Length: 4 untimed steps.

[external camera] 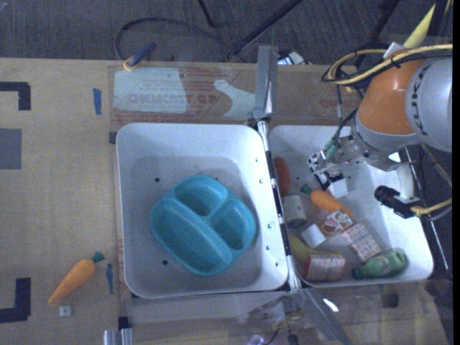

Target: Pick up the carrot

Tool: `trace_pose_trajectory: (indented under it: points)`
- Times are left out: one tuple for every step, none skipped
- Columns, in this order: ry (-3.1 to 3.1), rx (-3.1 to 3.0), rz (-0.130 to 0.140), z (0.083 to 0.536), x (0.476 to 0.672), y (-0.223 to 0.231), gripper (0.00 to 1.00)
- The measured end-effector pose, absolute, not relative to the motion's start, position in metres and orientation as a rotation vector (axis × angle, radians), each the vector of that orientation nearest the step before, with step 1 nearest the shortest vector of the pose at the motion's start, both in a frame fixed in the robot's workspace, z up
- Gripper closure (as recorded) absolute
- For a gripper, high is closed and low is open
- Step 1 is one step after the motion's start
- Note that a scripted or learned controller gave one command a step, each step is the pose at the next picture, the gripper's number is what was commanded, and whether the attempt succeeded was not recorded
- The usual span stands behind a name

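A small orange carrot (pixel 325 200) with a green tip lies in the right bin (pixel 410 225), among other toy foods. My gripper (pixel 327 172) hangs just above and slightly up-left of it, over the bin's middle. A second orange carrot (pixel 72 279) with a green top lies on the bench outside the bins, at the lower left.
The left bin (pixel 144 149) holds a teal divided plate (pixel 203 223). In the right bin lie a red sausage (pixel 282 175), a white can (pixel 293 210), small food boxes (pixel 359 241), a green bottle (pixel 381 264) and a yellow piece (pixel 298 249). Yellow and black cables run at upper right.
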<state>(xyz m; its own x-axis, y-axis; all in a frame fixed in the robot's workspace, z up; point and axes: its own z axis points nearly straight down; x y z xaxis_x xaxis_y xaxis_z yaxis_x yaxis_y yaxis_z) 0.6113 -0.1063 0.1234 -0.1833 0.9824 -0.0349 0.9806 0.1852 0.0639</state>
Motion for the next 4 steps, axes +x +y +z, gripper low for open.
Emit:
trace_pose_trajectory:
  points:
    - [2.368, 1.964, 0.038, 0.122, 0.610, -0.106, 0.00]
    - [2.076, 2.292, 0.059, 0.109, 0.593, -0.114, 0.00]
    - [2.268, 2.092, 0.040, 0.108, 0.586, -0.103, 0.00]
    - [2.211, 2.161, 0.041, 0.107, 0.591, -0.102, 0.00]
